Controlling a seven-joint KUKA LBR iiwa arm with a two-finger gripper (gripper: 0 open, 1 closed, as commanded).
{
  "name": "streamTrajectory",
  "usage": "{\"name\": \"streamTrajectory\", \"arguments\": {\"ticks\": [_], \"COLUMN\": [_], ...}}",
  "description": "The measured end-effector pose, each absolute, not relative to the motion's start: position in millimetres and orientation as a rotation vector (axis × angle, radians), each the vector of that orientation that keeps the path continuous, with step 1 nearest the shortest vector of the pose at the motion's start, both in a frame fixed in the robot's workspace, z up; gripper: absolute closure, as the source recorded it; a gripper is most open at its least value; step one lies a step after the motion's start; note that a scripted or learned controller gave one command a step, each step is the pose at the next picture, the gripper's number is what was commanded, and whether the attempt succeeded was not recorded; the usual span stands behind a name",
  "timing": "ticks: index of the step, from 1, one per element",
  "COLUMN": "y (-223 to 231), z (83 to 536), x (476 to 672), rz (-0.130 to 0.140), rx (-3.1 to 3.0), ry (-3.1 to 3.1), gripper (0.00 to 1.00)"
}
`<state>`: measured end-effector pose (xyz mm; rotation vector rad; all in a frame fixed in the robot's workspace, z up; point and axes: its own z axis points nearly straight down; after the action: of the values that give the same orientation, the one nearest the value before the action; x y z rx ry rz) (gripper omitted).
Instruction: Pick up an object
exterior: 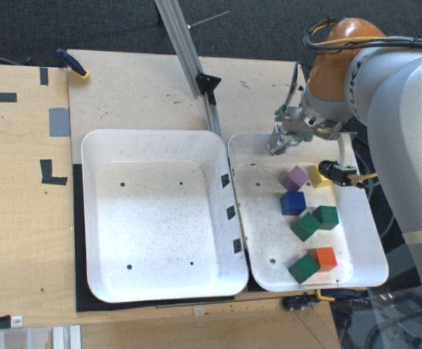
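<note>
Blocks clustered in right bin (pixel 356 267), right half: purple block (pixel 295 177) and yellow block (pixel 317 177) at top, blue block (pixel 293 203) just below purple, 2 green blocks (pixel 316 221) touching mid-bin, third green block (pixel 303 268) beside orange block (pixel 325 257) near front rim. Gripper (pixel 281 145) poised over right bin's back left corner, apart from purple block, nothing seen between fingers; jaw state: cannot tell. Left bin (pixel 94 195) alongside. Metal rail (pixel 181 38) slanting across bench.
</note>
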<state>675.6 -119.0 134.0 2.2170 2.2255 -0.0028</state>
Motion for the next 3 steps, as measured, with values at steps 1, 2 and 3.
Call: {"name": "streamTrajectory", "arguments": {"ticks": [1,2,3], "y": [-117,-120,-119], "z": [177,237,242], "x": [679.3,672.7,672.9], "rz": [0.003,0.005,0.000], "rx": [2.217,2.217,2.220], "ry": [2.222,2.219,2.223], "gripper": [1.00,1.00,1.00]}}
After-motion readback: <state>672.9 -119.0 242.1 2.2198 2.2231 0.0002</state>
